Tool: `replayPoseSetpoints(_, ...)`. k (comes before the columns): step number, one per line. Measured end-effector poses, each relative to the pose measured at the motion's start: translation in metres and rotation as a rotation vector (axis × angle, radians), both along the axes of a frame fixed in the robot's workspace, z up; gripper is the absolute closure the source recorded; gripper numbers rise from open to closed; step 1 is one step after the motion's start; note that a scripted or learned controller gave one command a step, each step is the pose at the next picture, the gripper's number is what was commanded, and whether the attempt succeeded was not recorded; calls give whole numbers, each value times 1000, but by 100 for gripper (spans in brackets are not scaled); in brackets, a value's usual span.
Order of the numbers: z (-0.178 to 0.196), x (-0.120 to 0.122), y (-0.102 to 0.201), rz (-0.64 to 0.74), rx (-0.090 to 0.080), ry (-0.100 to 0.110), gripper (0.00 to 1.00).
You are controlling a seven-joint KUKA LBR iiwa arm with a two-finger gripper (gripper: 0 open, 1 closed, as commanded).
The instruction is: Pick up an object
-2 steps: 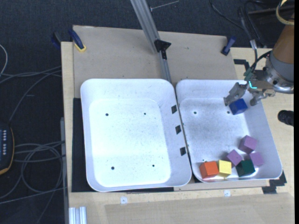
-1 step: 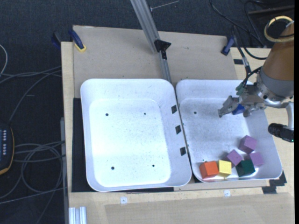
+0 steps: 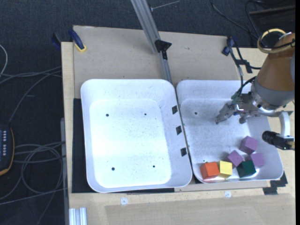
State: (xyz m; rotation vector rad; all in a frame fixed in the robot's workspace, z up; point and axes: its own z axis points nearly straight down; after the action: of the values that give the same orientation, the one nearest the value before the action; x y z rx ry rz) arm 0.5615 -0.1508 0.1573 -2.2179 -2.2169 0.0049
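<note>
Gripper (image 3: 231, 117) over the middle of the right bin (image 3: 206, 89), above bare white floor, fingers apart with nothing between them. Wanted target down-view and a little to the right from there: six small blocks crowded into the bin's near right corner. Closest to the gripper, the top purple block (image 3: 249, 144), standing slightly apart from the others and so probably the easiest pick. Below it, a second purple block (image 3: 235, 157) and a third purple block (image 3: 258, 160), then a row along the near wall: orange block (image 3: 210, 169), yellow block (image 3: 226, 168), green block (image 3: 245, 169), each touching or almost touching its neighbour. No long axis to speak of, all roughly cubic, so any grip angle likely to serve. Little room around the row, wall close behind and blocks on both sides; more room around the top purple one. Floor smooth and flat, likely to let a nudged block slide. Left bin (image 3: 93, 90) well apart, of no concern here
</note>
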Motion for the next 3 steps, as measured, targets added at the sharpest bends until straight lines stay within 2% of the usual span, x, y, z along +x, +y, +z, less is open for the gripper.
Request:
replayPoseSetpoints(1,-53,-1,1,1,1,1,0)
replayPoseSetpoints(2,-39,1,1,2,-1,-9,100)
replayPoseSetpoints(3,21,12,4,3,-4,-15,100)
